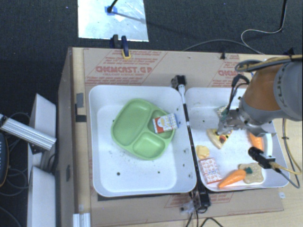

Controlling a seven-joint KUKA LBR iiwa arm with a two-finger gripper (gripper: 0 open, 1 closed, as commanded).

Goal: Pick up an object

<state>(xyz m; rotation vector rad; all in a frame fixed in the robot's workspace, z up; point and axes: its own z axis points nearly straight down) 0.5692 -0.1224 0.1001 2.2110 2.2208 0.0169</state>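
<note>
Looking down from the fixed overhead camera: my tool (226,126) is low in the right bin (203,109), right over the pizza-slice toy (218,137) near the bin's middle; whether it's apart or closed I can't tell, the wrist and cabling block it. No confirmed grasp. Other candidates in the same bin: yellow chunk (202,151) just beside the divider, red-patterned card (209,169) below it, orange carrot (232,178) touching the cookie-like piece (252,173) at the front edge, a second orange piece (256,141) under my wrist. Left bin (102,126) holds the green divided plate (139,129) with a small carton (164,123) on its right rim. Risks, my read: pizza slice is flat and thin, so I'd likely skid off it or pinch bin floor. Clutter close to the wrist could get nudged on descent or lift. Loose cable near the front right corner might snag the carrot/cookie pair.
</note>
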